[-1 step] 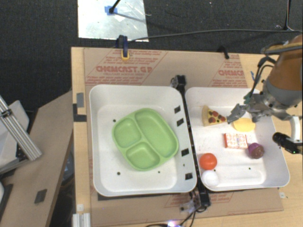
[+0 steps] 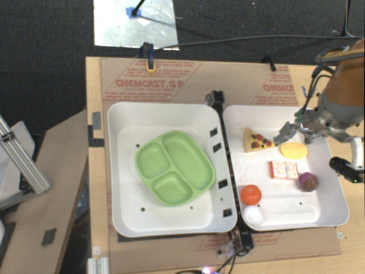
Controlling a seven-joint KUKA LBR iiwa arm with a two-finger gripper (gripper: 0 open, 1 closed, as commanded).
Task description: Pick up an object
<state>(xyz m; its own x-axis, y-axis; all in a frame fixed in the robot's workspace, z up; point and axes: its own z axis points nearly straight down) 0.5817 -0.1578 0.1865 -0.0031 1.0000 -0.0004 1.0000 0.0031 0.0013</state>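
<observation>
right bin (image 2: pixel 319 213) crowded, green plate (image 2: pixel 174 168) fills left bin (image 2: pixel 122 153)

Plastic, board and metal on the bench

Both bins, the left bin (image 2: pixel 122 153) and the right bin (image 2: pixel 331 210), look like smooth white plastic with a soft sheen; the green divided plate (image 2: pixel 174 167) in the left one is matt plastic; under them lies a brown board (image 2: pixel 188 79), flat and dull, printed in red; at its far edge a sheet of foil (image 2: pixel 134 16) shines like crinkled metal on dark, rough cloth (image 2: pixel 45 50); the arm (image 2: pixel 342 96) is grey metal with a glossy orange band; the orange ball (image 2: pixel 250 194) near the right bin's front-left corner is shiny.
</observation>
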